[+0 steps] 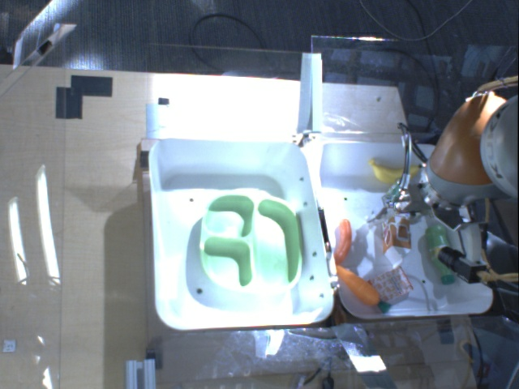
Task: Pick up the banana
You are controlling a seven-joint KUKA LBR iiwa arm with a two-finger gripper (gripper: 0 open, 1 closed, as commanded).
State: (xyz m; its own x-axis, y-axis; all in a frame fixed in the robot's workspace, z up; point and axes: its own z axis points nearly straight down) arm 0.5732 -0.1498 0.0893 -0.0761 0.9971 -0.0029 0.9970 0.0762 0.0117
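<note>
The yellow banana [387, 170] lies near the back wall of the right bin [349, 162], and the arm hides its right end. My gripper [399, 199] hangs low over the middle of that bin, just in front of the banana and slightly to its right. The grey arm with its orange band [461, 146] reaches in from the right above it. Nothing is seen held by the gripper.
The right bin also holds a reddish sausage [344, 238], a carrot [359, 287], a green bottle [438, 246] and small printed packets [392, 282] crowded near the gripper. The left bin [170, 217] carries a green divided plate [247, 240].
</note>
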